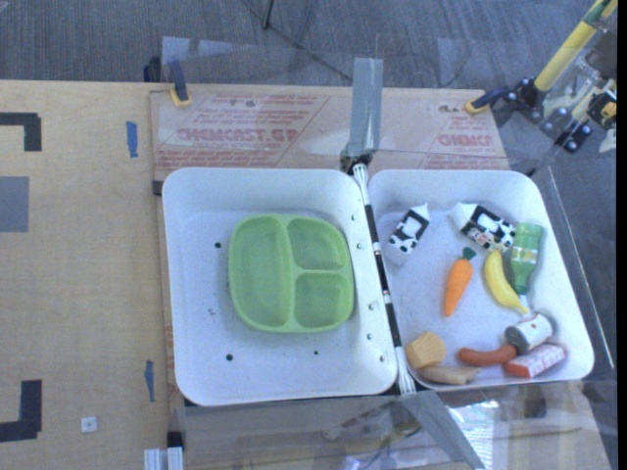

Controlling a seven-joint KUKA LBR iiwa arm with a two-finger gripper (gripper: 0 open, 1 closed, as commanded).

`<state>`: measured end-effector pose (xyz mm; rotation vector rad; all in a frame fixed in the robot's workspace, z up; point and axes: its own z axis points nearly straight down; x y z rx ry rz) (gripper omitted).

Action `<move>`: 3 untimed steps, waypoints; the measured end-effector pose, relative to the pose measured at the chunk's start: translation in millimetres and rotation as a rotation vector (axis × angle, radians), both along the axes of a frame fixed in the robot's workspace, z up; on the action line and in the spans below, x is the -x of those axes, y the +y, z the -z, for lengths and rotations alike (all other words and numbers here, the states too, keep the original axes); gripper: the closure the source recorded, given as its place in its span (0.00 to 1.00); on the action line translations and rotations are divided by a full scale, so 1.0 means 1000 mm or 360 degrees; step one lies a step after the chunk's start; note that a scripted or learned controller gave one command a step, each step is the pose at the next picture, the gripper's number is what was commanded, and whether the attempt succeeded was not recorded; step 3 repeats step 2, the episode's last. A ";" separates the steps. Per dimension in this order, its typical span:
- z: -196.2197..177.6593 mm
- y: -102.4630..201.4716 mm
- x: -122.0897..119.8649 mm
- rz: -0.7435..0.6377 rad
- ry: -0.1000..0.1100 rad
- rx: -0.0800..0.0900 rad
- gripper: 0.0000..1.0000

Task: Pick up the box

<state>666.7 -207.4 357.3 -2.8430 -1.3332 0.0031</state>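
Worktop [78, 262] carries two white bins butted side by side, so a pick in one has a drop zone right next door. Left bin [191, 360] has one item, a green divided plate [291, 272], lying flat near centre. Right bin [563, 262] holds all the clutter, so that is where the pick happens.

Contents of the right bin, big to small:
- banana [503, 282] and carrot [457, 284], mid-bin, apart from each other
- green carton [526, 253] near the right wall, just beside the banana
- two cow-print cartons, one [407, 233] by the divider and one [487, 228] toward the back
- sausage [485, 354] and a tan biscuit-like piece [426, 349] along the front edge
- red box [537, 360] in the front-right corner, lying flat, touching or nearly touching a small can [529, 333]

Target, my read: the red box is the only plain box shape. The cartons are possible alternates; the task line doesn't settle it.

Its corner spot is awkward. Bin wall on two sides, can and sausage tight on the others, so there is little room to straddle it. Risk: nudging the can or grabbing the sausage instead.

Hand state: cannot tell. Pick looks not yet started; the box sits on the bin floor.
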 end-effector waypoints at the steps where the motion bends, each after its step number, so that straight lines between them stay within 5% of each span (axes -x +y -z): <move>1: 0.000 0.000 0.000 0.0000 0.0000 0.0000 0.00; 2: 0.105 0.008 0.094 -0.0101 -0.0001 -0.0001 0.00; 3: 0.105 0.008 0.094 -0.0101 -0.0001 -0.0001 0.00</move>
